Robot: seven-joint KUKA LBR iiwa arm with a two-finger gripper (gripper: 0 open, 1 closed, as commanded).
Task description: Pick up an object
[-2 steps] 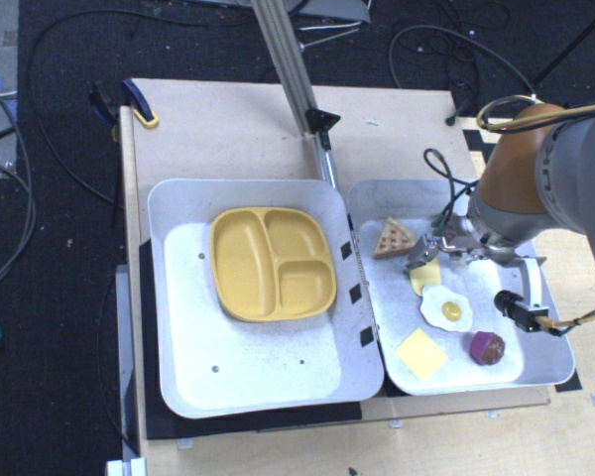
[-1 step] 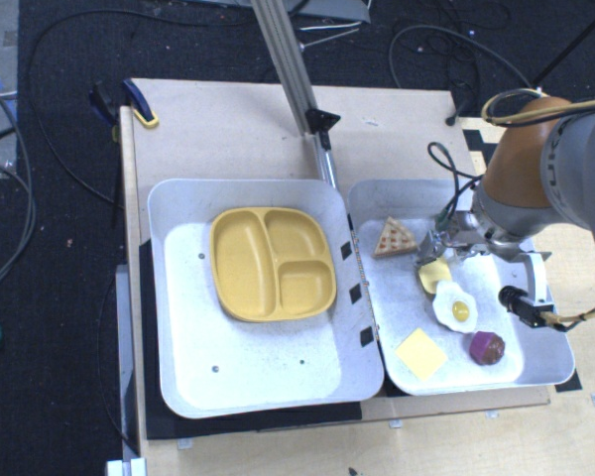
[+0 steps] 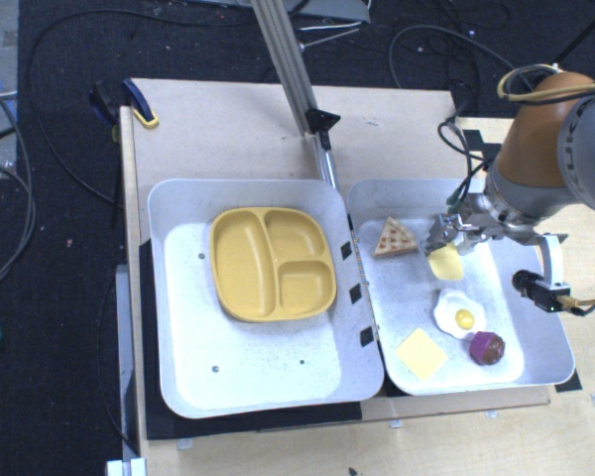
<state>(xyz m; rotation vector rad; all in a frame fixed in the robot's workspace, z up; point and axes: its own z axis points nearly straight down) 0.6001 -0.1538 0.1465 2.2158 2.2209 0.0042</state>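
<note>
My gripper (image 3: 449, 232) hangs over the upper middle of the right bin (image 3: 535, 365). A small pale yellow piece (image 3: 446, 264) lies right at its tip, touching or just below it. A tan waffle wedge (image 3: 395, 238) sits to the left of the gripper. A fried egg (image 3: 459, 316) lies further down the bin. Near the front rim are a yellow cheese slice (image 3: 420, 353) and a purple round piece (image 3: 487, 347).
A yellow divided plate (image 3: 274, 263) lies in the left bin (image 3: 178, 365). A slanted metal pole (image 3: 288, 53) reaches down to the bins' shared rear corner. Cables trail on the dark floor around the bench.
</note>
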